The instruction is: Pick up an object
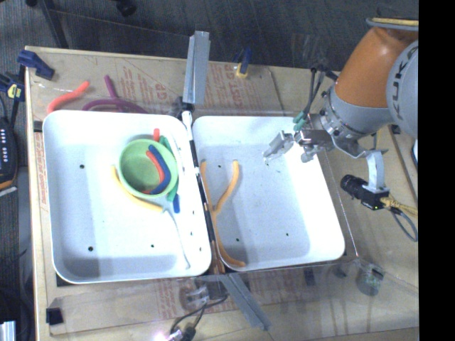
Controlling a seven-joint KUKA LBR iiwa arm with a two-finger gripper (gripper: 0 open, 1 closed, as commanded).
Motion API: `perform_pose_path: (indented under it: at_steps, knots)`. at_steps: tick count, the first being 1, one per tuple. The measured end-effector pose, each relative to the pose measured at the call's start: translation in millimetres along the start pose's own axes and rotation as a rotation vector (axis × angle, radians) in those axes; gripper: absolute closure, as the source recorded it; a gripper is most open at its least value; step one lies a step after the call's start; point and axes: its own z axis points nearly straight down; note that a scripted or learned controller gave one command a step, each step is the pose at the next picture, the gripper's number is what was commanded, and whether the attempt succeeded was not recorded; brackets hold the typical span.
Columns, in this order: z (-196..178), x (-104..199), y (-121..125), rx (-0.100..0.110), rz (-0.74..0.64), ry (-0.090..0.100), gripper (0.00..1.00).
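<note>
My gripper (291,148) hovers over the upper right part of the right bin (313,233), open, with nothing between its fingers. An orange forked piece (226,194) lies along the left side of that bin, well to the left of and below the gripper. In the left bin (78,247) sits a green bowl (142,163) with a red curved piece (158,172) and a blue curved piece (169,163) in it. A yellow rim (138,196) shows under the bowl. A thin white handle (180,233) runs down from it.
Outside the bins, a red tool (67,96) and purple tubing (114,104) lie at the back left of the bench. A grey metal bar (196,66) stands between the bins at the back. A black cable fitting (359,190) hangs off the arm to the right of the right bin.
</note>
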Motion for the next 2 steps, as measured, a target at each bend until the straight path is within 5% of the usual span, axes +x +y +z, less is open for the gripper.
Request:
perform_pose_path:
  at_steps: [1,2]
  knots:
    - [122.4,65.8,26.4,0.002,0.043,-0.001,0.00]
    - [174.3,44.4,59.7,-0.004,-0.106,-0.001,0.00]
